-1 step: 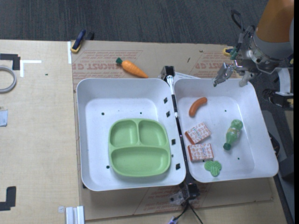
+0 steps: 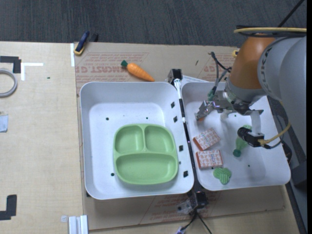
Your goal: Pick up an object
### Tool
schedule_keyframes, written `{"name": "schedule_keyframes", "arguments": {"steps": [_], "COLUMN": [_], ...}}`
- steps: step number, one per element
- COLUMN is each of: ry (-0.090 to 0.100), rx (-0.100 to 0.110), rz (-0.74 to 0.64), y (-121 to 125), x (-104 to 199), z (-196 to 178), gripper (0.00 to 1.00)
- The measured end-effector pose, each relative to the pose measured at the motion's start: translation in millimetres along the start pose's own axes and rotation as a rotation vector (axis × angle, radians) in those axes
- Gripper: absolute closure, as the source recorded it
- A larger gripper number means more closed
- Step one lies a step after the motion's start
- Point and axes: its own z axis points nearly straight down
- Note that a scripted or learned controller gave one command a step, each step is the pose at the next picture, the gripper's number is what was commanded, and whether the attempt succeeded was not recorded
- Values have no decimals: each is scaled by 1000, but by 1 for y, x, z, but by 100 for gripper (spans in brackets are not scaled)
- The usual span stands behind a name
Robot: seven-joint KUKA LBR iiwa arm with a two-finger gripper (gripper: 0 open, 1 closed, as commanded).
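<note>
From my remote seat I see the gripper point(image 2: 226, 112) hanging over the upper half of the right bin point(image 2: 273, 177), under the arm's point(image 2: 287, 72) grey wrist and orange band. The arm comes in from 3 o'clock. Cables and brackets crowd the tool, so I cannot tell whether it is spread or pressed together. Nothing is visibly pinched in it, and I cannot tell if it touches the bin floor.

Loose objects lie in the right bin, below the tool:
- At 7 o'clock from the gripper, an upper red-and-white packet point(image 2: 207, 139) lies flat, its long axis running 8 to 2 o'clock.
- Just beneath it, a lower red-and-white packet point(image 2: 209, 158) lies with its long axis nearly 9 to 3 o'clock. The two are close; I cannot tell whether they touch.
- At 5 o'clock from the gripper, a small green bottle-like piece point(image 2: 240, 145) lies partly behind a black fitting on the tool. Its darker end points toward 7 o'clock.
- Near the bin's front rim at 6 o'clock sits a flat light-green piece point(image 2: 223, 175).

The left bin point(image 2: 97, 179) adjoins the right one and holds a green divided plate point(image 2: 145, 154). Beyond the left bin, at 12 o'clock on the cardboard, a toy carrot point(image 2: 138, 70) lies with its tip toward 4 o'clock.
</note>
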Motion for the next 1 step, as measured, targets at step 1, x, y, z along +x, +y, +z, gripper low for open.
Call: {"name": "schedule_keyframes", "arguments": {"steps": [1], "ry": [0], "rx": [0], "rz": [3], "y": [0], "x": [-1], "z": [-10], "gripper": [100]}}
